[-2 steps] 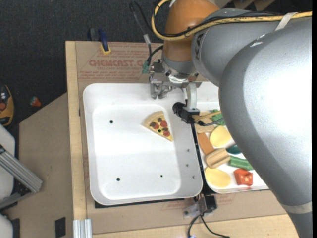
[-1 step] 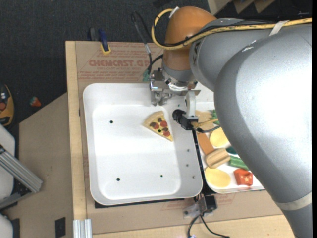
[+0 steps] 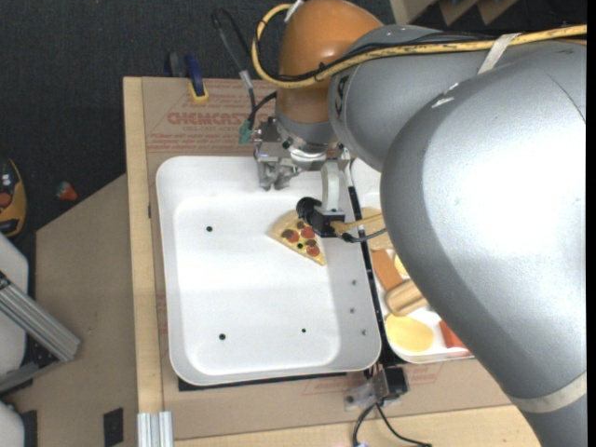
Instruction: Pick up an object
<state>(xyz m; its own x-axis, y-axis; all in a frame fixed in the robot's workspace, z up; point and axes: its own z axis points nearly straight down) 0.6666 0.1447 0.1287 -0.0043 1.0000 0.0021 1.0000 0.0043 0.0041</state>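
A toy pizza slice point(image 3: 300, 237) with red toppings lies in the left white bin point(image 3: 242, 277), near its right wall. My gripper point(image 3: 272, 177) hangs over the bin's far edge, up and to the left of the slice, with nothing seen between its short fingers. The grey arm covers most of the right bin point(image 3: 410, 338), where a few tan, orange and yellow toy foods point(image 3: 410, 331) peek out beneath it.
The bins rest on a cardboard sheet point(image 3: 200, 110) with red lettering. A blue and yellow clamp point(image 3: 194, 77) stands at its far edge. Cables run from the wrist down past the pizza slice. A black connector point(image 3: 391, 380) sits at the bench front.
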